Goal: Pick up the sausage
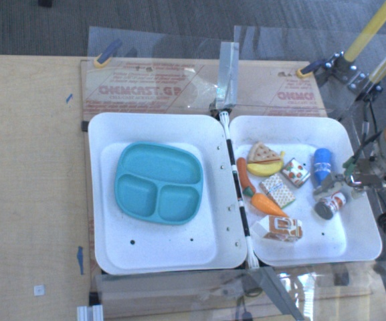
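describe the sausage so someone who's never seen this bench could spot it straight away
Look in the right white bin, along its left wall beside the divider. The sausage is a slim reddish-brown cylinder lying lengthwise just left of the banana. Unlike the carrot below it, it is darker, of even thickness and blunt at both ends.

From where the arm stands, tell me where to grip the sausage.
Grip the sausage across its narrow middle, coming straight down. It lies flat and near lengthwise against the left wall of the right bin, the carrot at its lower end, so the finger on the wall side likely has little room.
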`<state>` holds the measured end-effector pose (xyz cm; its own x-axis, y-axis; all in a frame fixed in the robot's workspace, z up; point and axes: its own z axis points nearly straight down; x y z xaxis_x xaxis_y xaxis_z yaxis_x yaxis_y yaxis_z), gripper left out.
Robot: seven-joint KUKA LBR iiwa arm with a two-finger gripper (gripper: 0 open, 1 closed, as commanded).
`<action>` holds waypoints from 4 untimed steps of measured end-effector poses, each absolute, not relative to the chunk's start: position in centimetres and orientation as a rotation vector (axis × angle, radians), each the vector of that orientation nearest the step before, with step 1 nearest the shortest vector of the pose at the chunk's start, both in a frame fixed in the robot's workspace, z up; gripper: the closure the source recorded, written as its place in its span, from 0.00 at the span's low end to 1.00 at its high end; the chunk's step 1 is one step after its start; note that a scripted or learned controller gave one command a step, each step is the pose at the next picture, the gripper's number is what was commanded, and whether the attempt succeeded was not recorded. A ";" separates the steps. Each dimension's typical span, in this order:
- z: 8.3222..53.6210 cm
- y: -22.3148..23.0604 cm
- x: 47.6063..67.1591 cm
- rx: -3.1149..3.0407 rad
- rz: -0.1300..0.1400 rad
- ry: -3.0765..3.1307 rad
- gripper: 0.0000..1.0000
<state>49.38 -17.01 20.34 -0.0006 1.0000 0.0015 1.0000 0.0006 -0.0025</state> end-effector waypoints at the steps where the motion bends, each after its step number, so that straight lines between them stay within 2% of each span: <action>1: 9.5 -10.8 48.4 -2.211 0.000 -2.232 0.00; 2: 9.0 -14.5 55.9 -2.250 -0.028 -2.190 0.00; 3: 8.8 -12.0 63.2 -2.091 -0.006 -2.353 0.00; 4: 8.9 -9.8 58.6 -2.126 -0.006 -2.319 0.00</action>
